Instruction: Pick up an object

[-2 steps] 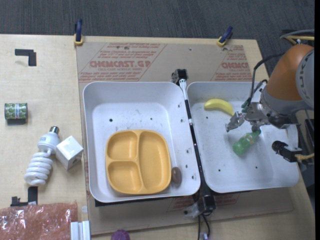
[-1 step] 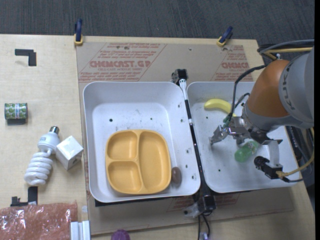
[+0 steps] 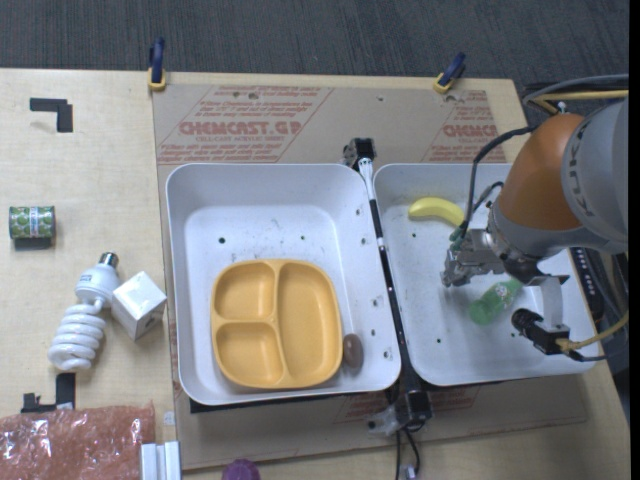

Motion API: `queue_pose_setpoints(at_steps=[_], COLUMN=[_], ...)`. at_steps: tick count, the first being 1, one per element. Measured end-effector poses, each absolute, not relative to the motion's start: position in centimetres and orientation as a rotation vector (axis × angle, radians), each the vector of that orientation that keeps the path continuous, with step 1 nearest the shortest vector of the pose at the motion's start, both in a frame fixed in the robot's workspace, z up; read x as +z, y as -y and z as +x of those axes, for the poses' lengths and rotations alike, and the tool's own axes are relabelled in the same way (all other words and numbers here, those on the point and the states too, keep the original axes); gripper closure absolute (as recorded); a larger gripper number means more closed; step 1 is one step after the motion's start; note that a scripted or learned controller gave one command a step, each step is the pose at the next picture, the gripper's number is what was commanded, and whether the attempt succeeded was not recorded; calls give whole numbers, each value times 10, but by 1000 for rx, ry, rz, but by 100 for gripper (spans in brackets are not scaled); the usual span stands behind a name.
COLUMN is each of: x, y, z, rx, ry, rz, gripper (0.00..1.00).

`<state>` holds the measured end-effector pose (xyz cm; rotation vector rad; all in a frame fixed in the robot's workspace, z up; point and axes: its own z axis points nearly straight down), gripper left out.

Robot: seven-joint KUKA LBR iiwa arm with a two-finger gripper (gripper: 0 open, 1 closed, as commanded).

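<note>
At the far left we see a spiral light bulb (image 3: 80, 320) on the bench. In the left bin (image 3: 190, 268) lies a yellow divided plate (image 3: 277, 323), a small brown object (image 3: 352, 351) touching its right edge. In the right bin (image 3: 430, 353) we see a banana (image 3: 437, 209) at upper centre. The gripper (image 3: 458, 268) hangs just left of a green object (image 3: 493, 301); how wide it stands we cannot tell.

Light wooden bench (image 3: 90, 178) with a brown printed cardboard sheet (image 3: 250, 123) carrying two shallow white plastic bins.
Left bin (image 3: 185, 268), right bin (image 3: 425, 353) touching side by side; loose on bench at left: green-labelled small can (image 3: 31, 223), white spiral light bulb (image 3: 82, 313), small white cube box (image 3: 139, 304), pink mesh bag (image 3: 75, 443).
</note>
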<state>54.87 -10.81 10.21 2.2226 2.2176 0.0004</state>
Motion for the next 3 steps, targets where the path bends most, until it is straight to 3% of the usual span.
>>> queue_pose_setpoints(at_steps=[1, 2, 3], x=[93, 93, 92], y=[165, 165, 105], z=[636, 636, 585], rx=[0, -1, -1], ry=[-2223, -2223, -2223], rz=[2217, 2217, 2219], gripper=[100, 0, 0])
